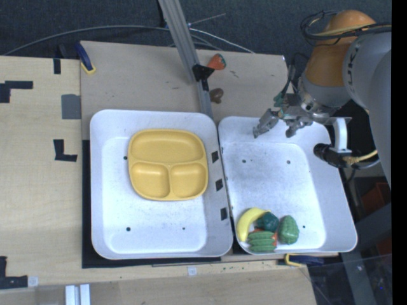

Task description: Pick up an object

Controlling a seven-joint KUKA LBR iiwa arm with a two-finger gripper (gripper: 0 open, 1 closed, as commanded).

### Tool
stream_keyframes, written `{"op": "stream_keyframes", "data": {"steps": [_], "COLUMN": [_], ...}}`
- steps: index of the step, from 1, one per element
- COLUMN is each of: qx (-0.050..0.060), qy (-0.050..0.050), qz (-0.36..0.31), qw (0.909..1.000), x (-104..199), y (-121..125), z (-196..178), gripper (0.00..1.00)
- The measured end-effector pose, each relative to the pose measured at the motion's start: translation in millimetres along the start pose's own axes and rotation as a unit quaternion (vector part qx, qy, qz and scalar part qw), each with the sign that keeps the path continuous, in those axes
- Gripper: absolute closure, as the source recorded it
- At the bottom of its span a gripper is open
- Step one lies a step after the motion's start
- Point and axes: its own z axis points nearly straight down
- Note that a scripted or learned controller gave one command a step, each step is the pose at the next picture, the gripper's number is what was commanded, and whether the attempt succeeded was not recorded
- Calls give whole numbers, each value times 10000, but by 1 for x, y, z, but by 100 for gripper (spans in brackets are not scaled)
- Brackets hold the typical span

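Overhead, wooden bench (38, 170), two white bins (108, 234), dark carpet (76, 5), fingers (278, 126) spread wide, holding nothing

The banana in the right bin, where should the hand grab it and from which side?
Probably from straight above, across the middle of the banana's curve. It lies flat with its upper left side open to bare bin floor, while the green toys crowd its right side and the bin wall sits close below.

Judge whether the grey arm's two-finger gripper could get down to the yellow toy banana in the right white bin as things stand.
Probably yes. The gripper hangs over the far rim of the right white bin, with bare floor between it and the yellow toy banana. The green toy vegetables crowd the banana's right side, though.
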Motion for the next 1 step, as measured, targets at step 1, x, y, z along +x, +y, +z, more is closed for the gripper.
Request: {"op": "stream_keyframes", "data": {"steps": [1], "qx": [0], "qy": [-1], "qz": [-1], "qw": [10000], "x": [0], "y": [0], "z": [0], "gripper": [0]}}
